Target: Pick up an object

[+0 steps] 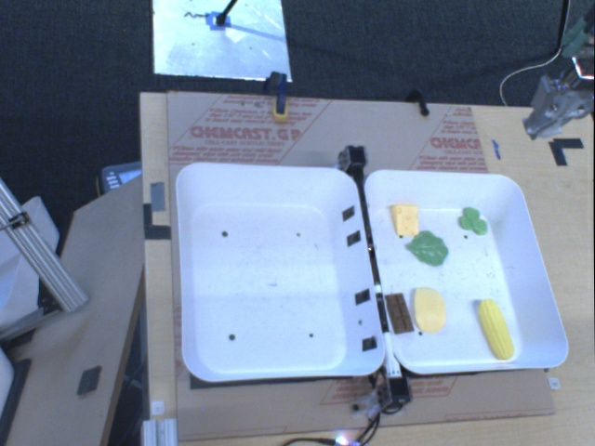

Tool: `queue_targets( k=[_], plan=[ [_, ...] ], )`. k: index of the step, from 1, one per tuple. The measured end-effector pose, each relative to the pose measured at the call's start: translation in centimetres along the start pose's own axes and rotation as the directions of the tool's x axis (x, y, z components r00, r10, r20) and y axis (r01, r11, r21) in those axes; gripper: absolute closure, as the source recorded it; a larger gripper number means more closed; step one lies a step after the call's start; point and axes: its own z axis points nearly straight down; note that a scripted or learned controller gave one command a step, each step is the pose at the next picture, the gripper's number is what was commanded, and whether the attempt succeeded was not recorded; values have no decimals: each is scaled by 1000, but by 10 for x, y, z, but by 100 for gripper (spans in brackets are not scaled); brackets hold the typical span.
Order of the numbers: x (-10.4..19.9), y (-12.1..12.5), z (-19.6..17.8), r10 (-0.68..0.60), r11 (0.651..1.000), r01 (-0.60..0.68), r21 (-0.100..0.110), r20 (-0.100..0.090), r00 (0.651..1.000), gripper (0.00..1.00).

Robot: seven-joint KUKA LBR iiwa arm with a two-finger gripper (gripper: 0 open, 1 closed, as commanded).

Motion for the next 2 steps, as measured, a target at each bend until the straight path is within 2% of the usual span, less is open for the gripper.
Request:
queue_targets(
  k=[1, 2],
  plan=[
    [46, 15, 126, -2, 1000, 3, 32, -3, 1000, 100],
    [113, 14, 198, -4, 1000, 5, 28, -3, 1000, 100]
  ],
)
